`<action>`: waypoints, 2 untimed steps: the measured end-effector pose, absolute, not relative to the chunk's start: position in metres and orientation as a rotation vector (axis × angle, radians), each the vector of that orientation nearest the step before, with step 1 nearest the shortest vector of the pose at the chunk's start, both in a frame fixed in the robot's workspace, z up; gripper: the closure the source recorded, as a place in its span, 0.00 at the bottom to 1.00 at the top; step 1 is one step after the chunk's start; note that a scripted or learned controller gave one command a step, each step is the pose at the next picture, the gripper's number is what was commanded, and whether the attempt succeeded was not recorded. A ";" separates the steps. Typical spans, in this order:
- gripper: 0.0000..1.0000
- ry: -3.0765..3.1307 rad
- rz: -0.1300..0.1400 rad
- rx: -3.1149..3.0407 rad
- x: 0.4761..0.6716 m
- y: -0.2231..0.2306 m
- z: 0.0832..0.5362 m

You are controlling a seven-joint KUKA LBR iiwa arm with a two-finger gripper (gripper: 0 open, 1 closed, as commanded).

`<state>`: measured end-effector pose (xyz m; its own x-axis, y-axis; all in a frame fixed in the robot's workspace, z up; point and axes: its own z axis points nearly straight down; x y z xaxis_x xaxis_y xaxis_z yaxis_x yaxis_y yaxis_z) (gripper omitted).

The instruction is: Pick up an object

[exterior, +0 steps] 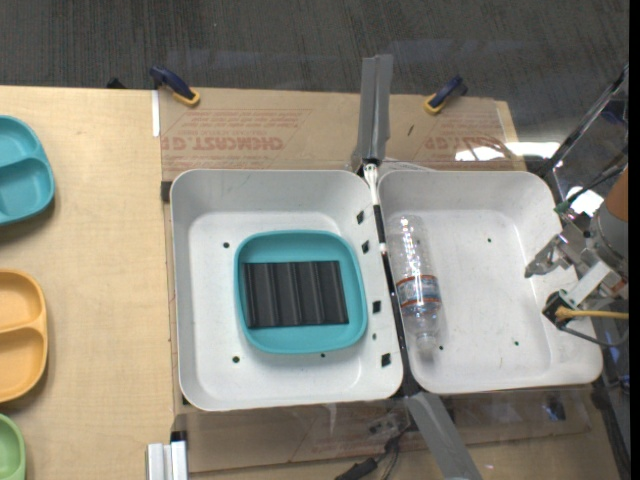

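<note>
A clear plastic water bottle (416, 284) lies lengthwise along the left wall of the right bin (490, 368), cap toward the front. A teal tray (298, 338) with a dark ribbed insert sits in the middle of the left bin (200, 268). My gripper (552, 286) hangs over the right rim of the right bin, well to the right of the bottle. Its two fingers (542, 262) stand apart, open, with nothing between them.
Cardboard (260, 133) lies under the bins, held by two clamps at the back. On the wooden bench at far left sit a teal divided plate (20, 180), an orange plate (18, 336) and a green one (6, 450).
</note>
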<state>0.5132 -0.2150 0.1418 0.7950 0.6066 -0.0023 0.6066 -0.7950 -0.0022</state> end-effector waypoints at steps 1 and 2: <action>0.00 -0.978 0.006 -2.984 0.477 -0.217 0.201; 0.00 -0.956 0.005 -2.992 0.478 -0.198 0.220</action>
